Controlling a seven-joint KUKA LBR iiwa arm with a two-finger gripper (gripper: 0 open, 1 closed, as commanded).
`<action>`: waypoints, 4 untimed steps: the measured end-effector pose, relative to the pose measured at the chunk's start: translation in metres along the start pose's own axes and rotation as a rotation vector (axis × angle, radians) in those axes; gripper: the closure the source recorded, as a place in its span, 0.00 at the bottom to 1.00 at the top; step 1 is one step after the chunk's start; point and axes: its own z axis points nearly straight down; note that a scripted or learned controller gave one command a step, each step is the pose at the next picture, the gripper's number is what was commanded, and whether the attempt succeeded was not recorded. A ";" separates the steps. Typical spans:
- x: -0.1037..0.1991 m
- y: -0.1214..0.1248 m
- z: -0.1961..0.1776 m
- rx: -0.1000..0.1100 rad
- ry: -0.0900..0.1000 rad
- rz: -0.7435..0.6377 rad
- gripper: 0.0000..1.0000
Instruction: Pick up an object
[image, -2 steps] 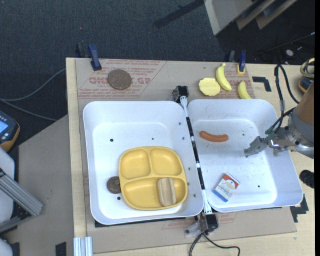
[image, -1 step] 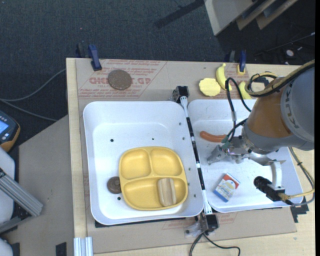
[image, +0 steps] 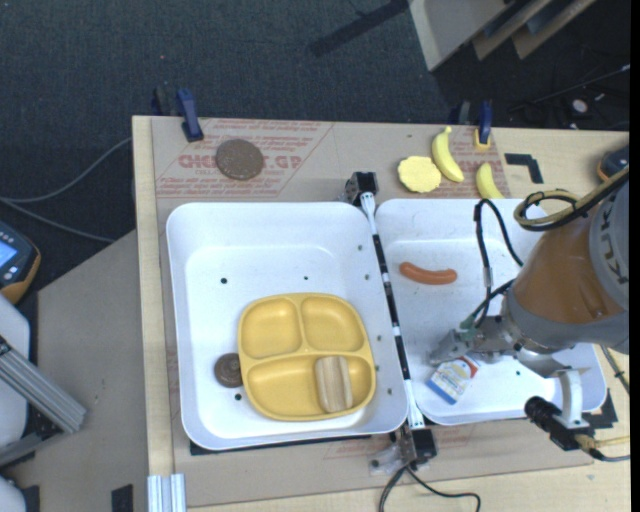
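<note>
Nearest the camera, at the front of the right-hand white bin (image: 560, 410), lies a small white-and-blue packet with a red patch (image: 452, 380), and the claw (image: 462, 346) sits just above it, low in the bin, at the end of the grey arm with its orange band (image: 560, 275). Claw state: cannot tell at this slant. Nothing shows as gripped, so the pick looks not yet done; the packet, the likely target, rests on the bin floor touching or just under the claw's tip. Closing and lifting are left. A reddish sausage-shaped toy (image: 429, 272) lies farther back in the same bin, well apart. Left-hand white bin (image: 200, 250) holds a yellow divided plastic tray (image: 290, 345) with a tan bread-like piece (image: 333, 382) in its front compartment, and a brown round disc (image: 229, 370) just beside the tray. Packet sits near the middle divider and front rim; open room lies behind it. On the tabletop (image: 320, 165) beyond: yellow toy bananas (image: 449, 157).
</note>
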 end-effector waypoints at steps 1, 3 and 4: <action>-0.084 0.080 -0.089 -0.023 -0.012 -0.002 0.00; 0.003 0.158 -0.002 -0.011 -0.004 -0.006 0.00; 0.003 0.158 -0.014 -0.012 -0.004 -0.006 1.00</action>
